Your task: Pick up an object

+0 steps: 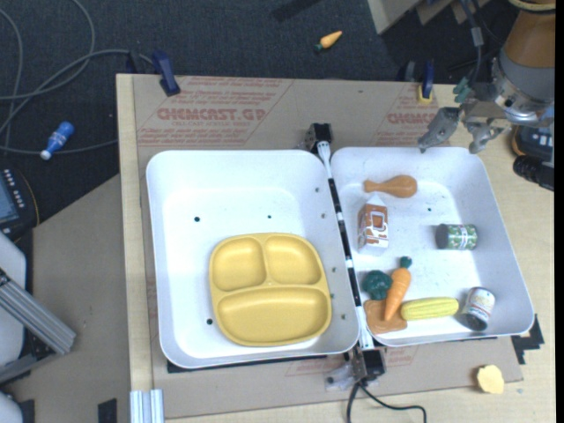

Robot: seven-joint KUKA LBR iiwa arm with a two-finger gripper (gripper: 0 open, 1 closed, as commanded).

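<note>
My gripper hangs over the back rim of the right bin, its two fingers spread open with nothing between them. Below it in that bin lie a tan drumstick, a small brown and white carton and a green can. Toward the front are a green broccoli piece, a carrot, a yellow corn cob, an orange slab and a tin. The drumstick is the closest item to the gripper.
The left bin holds a yellow divided plate. Blue clamps grip the board's back edge. A yellow lump lies on the bench at front right. On the floor are a blue bottle and an orange piece.
</note>
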